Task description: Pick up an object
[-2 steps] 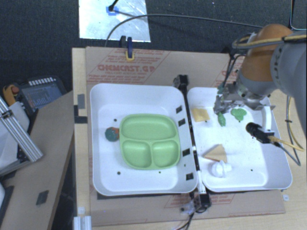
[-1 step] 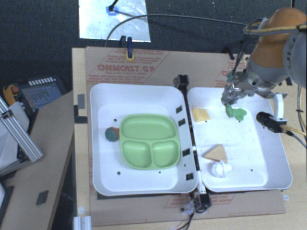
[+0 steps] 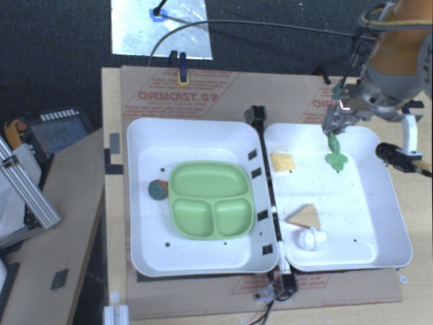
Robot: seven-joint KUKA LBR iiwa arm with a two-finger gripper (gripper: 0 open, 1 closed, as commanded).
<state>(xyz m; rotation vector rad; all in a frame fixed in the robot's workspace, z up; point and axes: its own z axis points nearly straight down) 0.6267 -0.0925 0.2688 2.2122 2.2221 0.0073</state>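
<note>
Green soft object (image 3: 334,152), thin stem widening to a leafy blob, hangs over the right bin's (image 3: 389,208) far side. Gripper (image 3: 333,128) closed on its top end, object dangling below. Beneath: yellow square (image 3: 283,162), tan wedge (image 3: 304,215), white piece (image 3: 310,239). Left bin (image 3: 145,181) holds green divided tray (image 3: 208,199), small teal ball (image 3: 157,189) touching it.

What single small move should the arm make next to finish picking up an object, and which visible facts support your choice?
Probably a slow, straight lift. The gripper sits over the far part of the right bin, and the green object hangs down from its fingertips, its lower end low over the bin floor. Raising it a little would show whether the grip truly holds before carrying it anywhere.
</note>
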